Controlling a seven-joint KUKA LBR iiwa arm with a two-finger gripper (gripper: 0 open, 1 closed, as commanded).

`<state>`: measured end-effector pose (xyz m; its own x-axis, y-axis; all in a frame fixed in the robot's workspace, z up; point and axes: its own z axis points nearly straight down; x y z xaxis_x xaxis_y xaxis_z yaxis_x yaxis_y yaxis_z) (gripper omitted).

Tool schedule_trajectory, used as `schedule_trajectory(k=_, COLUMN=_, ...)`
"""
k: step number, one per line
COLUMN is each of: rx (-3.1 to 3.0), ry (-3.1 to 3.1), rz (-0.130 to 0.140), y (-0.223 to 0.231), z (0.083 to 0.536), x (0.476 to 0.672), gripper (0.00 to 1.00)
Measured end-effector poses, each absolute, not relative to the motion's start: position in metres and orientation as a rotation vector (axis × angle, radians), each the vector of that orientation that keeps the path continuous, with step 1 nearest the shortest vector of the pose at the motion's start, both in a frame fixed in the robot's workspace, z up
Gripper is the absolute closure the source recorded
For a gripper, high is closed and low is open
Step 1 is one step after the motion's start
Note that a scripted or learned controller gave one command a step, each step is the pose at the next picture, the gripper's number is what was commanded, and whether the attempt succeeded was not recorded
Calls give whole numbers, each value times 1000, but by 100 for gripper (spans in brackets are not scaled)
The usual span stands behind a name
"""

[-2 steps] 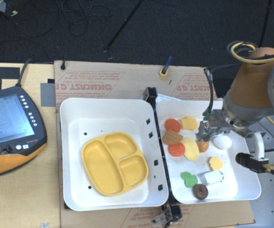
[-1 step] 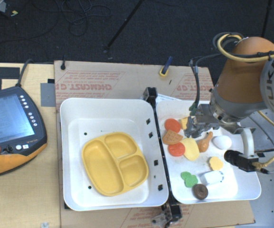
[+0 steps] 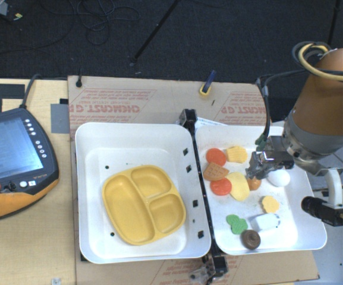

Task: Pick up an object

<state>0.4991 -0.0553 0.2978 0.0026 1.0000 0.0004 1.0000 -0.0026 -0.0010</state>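
Observation:
My gripper (image 3: pixel 256 170) hangs low over the middle of the right bin (image 3: pixel 314 230), reaching in from the right. Just below its tip lies a small orange-brown piece (image 3: pixel 254 184), and whether the two touch is unclear. A pale yellow piece (image 3: pixel 239 187) sits right of a red disc (image 3: pixel 221 187), and a white egg (image 3: pixel 279 177) lies just right of the gripper. Further left are a brown biscuit-like piece (image 3: pixel 215 171), an orange-red round (image 3: pixel 216 157) and a yellow item (image 3: pixel 237 154).
Toward the right bin's front lie a small yellow piece (image 3: pixel 270 204), a green piece (image 3: pixel 237 223), a white object (image 3: pixel 266 221) and a brown ring (image 3: pixel 251 239). The left bin (image 3: pixel 94 141) holds a yellow divided tray (image 3: pixel 144 202). A tablet pendant (image 3: pixel 13 156) rests far left.

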Motion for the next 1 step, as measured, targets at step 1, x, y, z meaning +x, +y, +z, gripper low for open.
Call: schedule_trajectory(k=1, rx=-2219, ry=-2212, rz=9, y=-38, z=256, x=474, gripper=100)
